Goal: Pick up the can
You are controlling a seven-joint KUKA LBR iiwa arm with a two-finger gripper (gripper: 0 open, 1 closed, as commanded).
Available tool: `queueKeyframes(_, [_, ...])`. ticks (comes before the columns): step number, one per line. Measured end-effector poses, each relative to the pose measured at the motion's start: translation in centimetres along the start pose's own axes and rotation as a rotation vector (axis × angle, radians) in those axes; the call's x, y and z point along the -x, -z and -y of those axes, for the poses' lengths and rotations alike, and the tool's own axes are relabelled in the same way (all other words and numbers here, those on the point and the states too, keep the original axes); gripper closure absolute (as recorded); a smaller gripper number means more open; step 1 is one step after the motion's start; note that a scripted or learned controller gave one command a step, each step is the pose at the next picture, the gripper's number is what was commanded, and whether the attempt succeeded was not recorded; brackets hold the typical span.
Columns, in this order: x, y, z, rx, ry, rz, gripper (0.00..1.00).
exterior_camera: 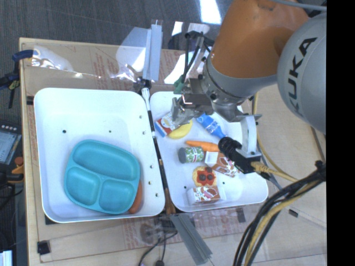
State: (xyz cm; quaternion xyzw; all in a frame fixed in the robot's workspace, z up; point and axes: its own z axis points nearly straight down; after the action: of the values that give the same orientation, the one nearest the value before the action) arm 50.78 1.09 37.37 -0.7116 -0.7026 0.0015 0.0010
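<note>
Camera view from above takes in the grey arm with its orange band [249, 32], entering from three o'clock and reaching over the right shallow white plastic bin [252, 190]. At nine o'clock of that bin sits the left shallow white plastic bin [83, 107], and in its six o'clock half lies a turquoise three-compartment plastic tray [102, 176]. The two-finger gripper [182, 111] hangs over the right bin's eleven o'clock corner, just above a yellow banana-shaped toy [181, 131]; whether it is spread or closed, or has hold of anything, cannot be told. At three o'clock of the banana lies a blue plastic packet [212, 125]. An orange toy carrot [202, 146] lies at six o'clock of the packet. The small green-labelled can [191, 155] lies on its side near the bin's centre, just below the carrot, apart from the gripper.
</note>
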Motion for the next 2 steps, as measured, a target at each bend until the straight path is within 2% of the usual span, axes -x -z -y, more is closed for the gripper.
queueKeyframes(1, [-6.2,-3.7,-6.5,-0.001,0.174,0.001,1.00])
queueKeyframes(2, [2.4,-4.7,-0.8,-0.003,0.451,0.000,1.00])
